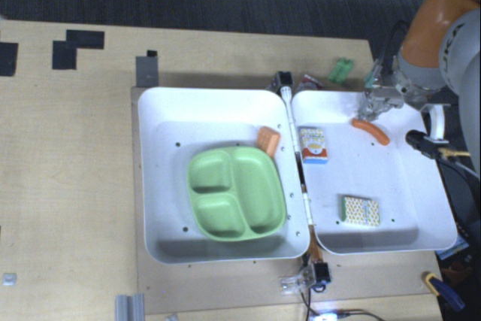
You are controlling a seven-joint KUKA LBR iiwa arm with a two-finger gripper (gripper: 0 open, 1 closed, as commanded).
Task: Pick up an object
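Observation:
My gripper [369, 107] hangs over the back of the right bin [421, 195], just above the left end of an orange sausage-shaped toy [373, 132]; nothing shows between its tips. Further left in that bin, by the divider, stands a small white, blue and red carton [313, 144]. Toward the front lies a flat green and yellow packet [360, 210]. In the left bin [154, 162] a green divided plate [235, 192] rests flat, with a small orange block [268, 139] at its back right corner.
A green toy [340, 71] lies on the bench behind the right bin, outside it. The arm's orange band [436, 19] and grey wrist rise at the right edge. Black patches mark the bench at the far left.

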